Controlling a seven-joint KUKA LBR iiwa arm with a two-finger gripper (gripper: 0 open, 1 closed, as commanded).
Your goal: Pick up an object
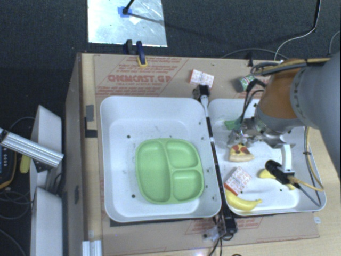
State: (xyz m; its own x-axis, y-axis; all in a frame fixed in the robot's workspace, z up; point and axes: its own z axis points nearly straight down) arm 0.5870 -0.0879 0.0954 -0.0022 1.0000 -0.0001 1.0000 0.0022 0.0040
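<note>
Gripper (pixel 241 138) low in right bin (pixel 303 204), grip state unclear, pizza slice (pixel 241 153) just below, banana (pixel 242 201) nearer, green plate (pixel 169 169) in left bin (pixel 114 143)

Cardboard sheet (pixel 138 79); foil square (pixel 125 15) beyond it.

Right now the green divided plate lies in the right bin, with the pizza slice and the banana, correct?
Not quite. The camera view shows the green divided plate in the left bin. The pizza slice and the banana lie in the right bin.
</note>
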